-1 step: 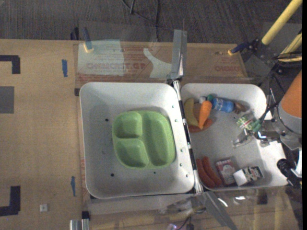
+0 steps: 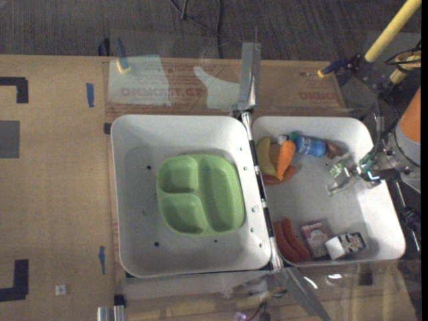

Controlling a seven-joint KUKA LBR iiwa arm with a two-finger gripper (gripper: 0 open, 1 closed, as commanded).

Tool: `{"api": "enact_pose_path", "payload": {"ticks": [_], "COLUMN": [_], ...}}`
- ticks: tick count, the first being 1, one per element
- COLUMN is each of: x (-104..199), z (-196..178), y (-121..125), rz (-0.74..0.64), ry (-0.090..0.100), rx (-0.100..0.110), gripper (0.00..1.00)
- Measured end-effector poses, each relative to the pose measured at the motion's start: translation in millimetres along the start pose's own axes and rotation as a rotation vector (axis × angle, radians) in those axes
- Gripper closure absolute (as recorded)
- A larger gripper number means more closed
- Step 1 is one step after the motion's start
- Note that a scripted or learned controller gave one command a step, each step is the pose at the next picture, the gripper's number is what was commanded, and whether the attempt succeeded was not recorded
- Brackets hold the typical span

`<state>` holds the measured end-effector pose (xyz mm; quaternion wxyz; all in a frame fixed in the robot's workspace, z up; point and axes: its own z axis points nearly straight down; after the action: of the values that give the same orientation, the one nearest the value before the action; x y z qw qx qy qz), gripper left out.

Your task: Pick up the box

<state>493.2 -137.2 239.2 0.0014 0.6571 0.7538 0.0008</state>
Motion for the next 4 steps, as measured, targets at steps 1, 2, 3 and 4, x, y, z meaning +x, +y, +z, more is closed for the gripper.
{"api": "enact_pose_path", "payload": {"ticks": [1, 2, 3, 4], "x": [32, 41, 9, 9], "z": [133, 152, 152, 152], "y": [-10, -7, -11, -11], "rz": [-0.063, -0.249, -0.468, -0.468], "ry": [0.002, 0.000, -0.001, -0.001], "rx": [0.004, -0.002, -0.005, -0.005], "gripper": [0.00, 0.00, 0.00, 0.00]}}
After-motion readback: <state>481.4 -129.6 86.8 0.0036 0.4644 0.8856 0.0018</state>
